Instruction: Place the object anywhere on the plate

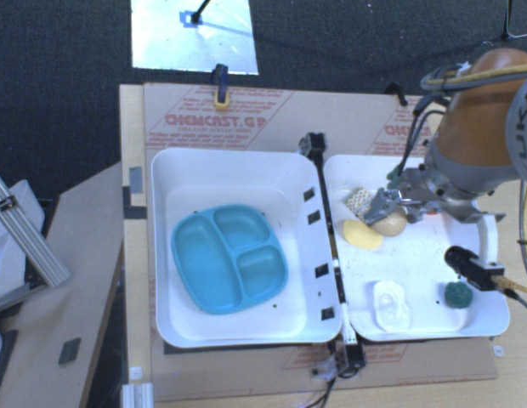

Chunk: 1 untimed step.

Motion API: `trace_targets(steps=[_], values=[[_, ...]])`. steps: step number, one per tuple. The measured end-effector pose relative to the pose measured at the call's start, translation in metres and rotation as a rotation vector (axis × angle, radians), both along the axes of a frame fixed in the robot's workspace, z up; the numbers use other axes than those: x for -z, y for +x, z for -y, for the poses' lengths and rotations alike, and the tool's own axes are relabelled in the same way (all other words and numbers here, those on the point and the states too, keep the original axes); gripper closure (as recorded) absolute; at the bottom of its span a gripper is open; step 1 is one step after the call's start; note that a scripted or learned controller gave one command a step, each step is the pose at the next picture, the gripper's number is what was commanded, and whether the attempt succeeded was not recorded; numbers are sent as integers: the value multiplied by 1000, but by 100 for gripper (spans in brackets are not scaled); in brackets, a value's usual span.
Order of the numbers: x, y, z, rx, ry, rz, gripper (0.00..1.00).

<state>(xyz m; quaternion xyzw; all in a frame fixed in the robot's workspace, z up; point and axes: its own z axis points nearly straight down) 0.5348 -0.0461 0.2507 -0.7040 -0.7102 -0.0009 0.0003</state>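
The blue plate [229, 257] lies in the left bin [174, 177], with its three compartments waiting. The gripper [389, 204] is low in the right bin [493, 317], right over a tan object [389, 223], beside a yellow piece [362, 235]. I cannot tell how the fingers stand or if they grip anything. A white object [390, 304] and a green one [457, 294] lie nearer the front.

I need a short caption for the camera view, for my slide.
Claw low over small objects in the right bin; blue plate waits in the left bin.
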Motion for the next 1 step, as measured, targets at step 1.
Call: trace_targets(steps=[1], values=[[2, 18, -61, -2, 1, 2, 100]])
